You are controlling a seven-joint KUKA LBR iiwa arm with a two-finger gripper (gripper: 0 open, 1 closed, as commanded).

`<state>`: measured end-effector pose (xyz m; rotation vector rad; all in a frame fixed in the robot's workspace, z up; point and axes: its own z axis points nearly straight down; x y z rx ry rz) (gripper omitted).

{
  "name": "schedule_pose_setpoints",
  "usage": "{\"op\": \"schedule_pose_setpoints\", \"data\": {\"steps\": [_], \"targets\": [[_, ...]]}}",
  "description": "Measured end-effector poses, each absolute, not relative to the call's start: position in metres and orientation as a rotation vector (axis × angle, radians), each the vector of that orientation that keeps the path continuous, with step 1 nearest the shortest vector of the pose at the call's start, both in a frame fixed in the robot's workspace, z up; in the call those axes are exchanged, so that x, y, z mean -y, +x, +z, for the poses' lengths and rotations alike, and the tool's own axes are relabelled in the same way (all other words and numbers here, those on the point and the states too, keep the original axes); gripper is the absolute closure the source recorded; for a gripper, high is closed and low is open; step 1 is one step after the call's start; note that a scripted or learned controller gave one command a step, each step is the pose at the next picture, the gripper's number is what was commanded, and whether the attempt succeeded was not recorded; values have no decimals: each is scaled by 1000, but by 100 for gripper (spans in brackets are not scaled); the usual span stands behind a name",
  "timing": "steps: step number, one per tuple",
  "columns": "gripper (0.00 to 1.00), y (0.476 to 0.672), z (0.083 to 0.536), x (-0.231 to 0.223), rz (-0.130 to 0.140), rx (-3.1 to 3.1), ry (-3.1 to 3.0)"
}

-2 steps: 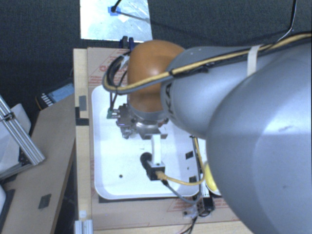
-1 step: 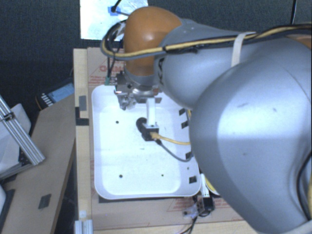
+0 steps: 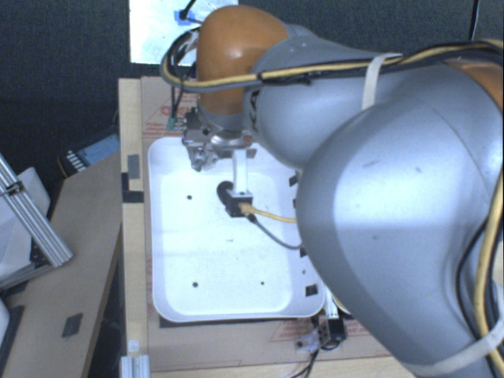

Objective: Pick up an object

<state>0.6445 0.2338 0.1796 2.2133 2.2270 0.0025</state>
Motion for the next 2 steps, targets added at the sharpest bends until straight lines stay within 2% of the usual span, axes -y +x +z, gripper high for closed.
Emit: {"op": "schedule_pose_setpoints", "data": {"steps": [1,2], "targets": [[100,671,305,-235,23,-2224,2208],[100,648,194,-223,-11,-2224,2224]]}}
